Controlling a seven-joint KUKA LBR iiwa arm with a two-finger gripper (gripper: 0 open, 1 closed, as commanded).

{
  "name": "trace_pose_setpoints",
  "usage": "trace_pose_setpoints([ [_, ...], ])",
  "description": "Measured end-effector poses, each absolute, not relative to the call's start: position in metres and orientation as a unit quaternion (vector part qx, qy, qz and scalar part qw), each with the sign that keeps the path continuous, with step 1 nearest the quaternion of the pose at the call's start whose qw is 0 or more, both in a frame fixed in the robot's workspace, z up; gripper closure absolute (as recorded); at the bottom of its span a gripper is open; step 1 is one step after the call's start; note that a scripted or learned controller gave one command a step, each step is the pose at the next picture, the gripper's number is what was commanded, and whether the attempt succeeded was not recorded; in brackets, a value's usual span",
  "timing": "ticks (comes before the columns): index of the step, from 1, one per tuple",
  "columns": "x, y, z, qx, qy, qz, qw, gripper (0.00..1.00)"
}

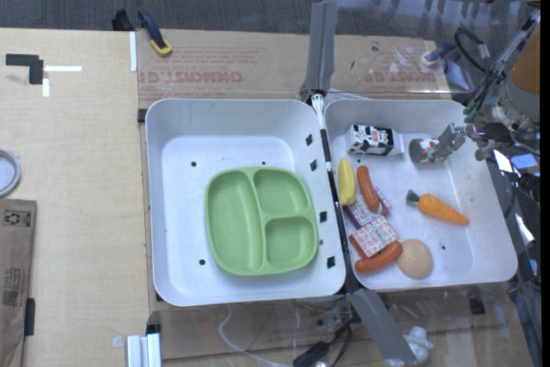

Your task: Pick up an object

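Note:
My gripper [444, 143] reaches in from the right and hangs low over the back of the right bin [481, 262]. It is right beside a small grey rounded object [420, 150], and I cannot tell whether they touch. Elsewhere in the bin lie a black-and-white box [371, 139], a yellow piece [345, 181], a sausage [368, 187], a red-and-white packet [373, 235], a second sausage [378, 259], a tan round roll [415, 259] and an orange carrot [440, 208].
The left bin [172, 211] holds a green divided plate [261, 220]. A grey post [321, 47] stands behind the wall between the two bins. Cables and the arm's body [520, 99] crowd the right bin's right side. A blue-and-yellow clamp [155, 33] lies on the cardboard behind.

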State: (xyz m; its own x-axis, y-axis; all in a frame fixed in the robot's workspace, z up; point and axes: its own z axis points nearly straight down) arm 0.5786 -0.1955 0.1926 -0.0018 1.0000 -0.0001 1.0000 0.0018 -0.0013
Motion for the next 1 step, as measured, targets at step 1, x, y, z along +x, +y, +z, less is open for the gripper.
trace_pose_setpoints([
  [1,0.5208,-0.1751,0.0917,-0.664,-0.748,0.0002,0.000,0.00],
])
